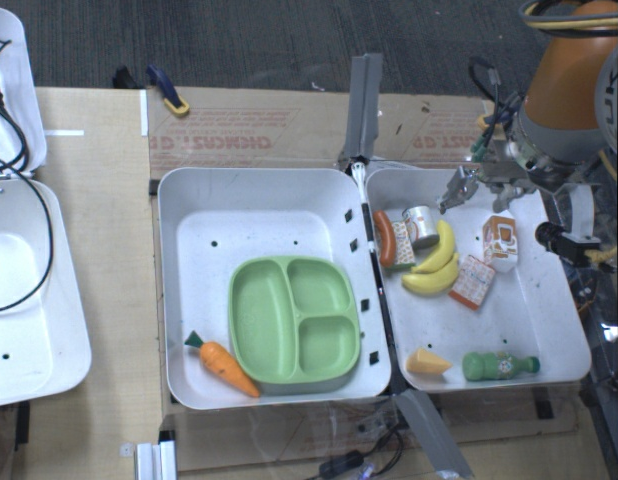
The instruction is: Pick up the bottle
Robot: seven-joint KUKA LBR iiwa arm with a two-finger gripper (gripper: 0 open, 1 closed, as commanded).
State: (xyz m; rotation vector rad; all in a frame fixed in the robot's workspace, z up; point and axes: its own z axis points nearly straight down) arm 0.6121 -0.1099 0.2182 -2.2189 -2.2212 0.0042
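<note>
Hovering arm, bottle lying in right bin

Reaching in from the right, the grey arm with its orange band hangs over the back of the right bin (pixel 574 313). The gripper (pixel 457 192) sits above the bin's rear left area, fingers spread apart, gripping nothing.
Left bin (pixel 189 268) holds a green divided plate (pixel 294 320) and a carrot (pixel 222 362) at its front left corner.
Cardboard sheet (pixel 249 128) behind the bins carries reversed red print, not readable; a blue-and-yellow clamp (pixel 167 90) rests on its back edge.
Right bin items: banana (pixel 435 264), with a silver can (pixel 420 226) and a red sausage-like item (pixel 386 239) just beside it; white carton (pixel 499 242) and red-patterned box (pixel 472 282), print too small to read.
Green bottle (pixel 500 366) lies on its side near the front wall, label illegible, well apart from the gripper.
Cheese wedge (pixel 427 362) lies just left of the bottle.
</note>
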